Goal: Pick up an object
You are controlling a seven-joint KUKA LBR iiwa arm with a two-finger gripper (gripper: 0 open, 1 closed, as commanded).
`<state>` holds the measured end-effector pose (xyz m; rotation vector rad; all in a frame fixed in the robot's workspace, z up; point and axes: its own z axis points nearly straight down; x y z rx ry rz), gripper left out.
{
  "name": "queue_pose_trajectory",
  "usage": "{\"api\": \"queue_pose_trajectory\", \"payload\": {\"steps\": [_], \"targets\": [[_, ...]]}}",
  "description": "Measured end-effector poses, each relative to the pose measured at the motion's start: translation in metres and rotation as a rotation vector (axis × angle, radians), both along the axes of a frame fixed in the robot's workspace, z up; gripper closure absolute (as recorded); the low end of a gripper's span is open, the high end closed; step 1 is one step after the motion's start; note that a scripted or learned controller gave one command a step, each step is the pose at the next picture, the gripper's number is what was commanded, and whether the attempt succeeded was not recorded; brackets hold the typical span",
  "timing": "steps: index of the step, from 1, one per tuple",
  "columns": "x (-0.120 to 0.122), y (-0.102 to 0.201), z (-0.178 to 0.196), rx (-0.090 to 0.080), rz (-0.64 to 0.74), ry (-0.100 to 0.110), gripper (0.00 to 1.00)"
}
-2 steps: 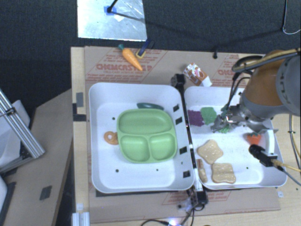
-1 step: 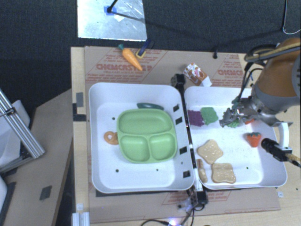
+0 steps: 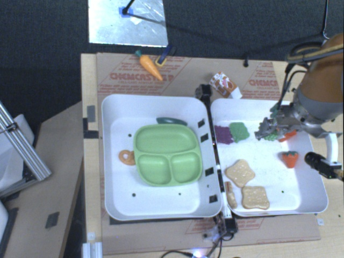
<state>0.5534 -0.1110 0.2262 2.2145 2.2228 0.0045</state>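
Orange carrot (image 3: 151,67) lies slantwise on cardboard (image 3: 183,71), tip lower-right.

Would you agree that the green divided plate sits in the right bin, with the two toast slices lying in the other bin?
Not quite: the camera view shows the green divided plate in the left bin. The two toast slices lie in the other, right bin, as you said.

Glossy white plastic bins (image 3: 161,104), matt green plastic tray (image 3: 166,153) — crinkled foil sheet (image 3: 128,15)
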Motion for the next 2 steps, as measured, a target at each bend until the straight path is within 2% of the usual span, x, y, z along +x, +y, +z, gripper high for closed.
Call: {"api": "queue_pose_trajectory", "payload": {"steps": [2], "targets": [[-0.017, 0.114, 0.007, 0.004, 0.008, 0.004, 1.0]]}}
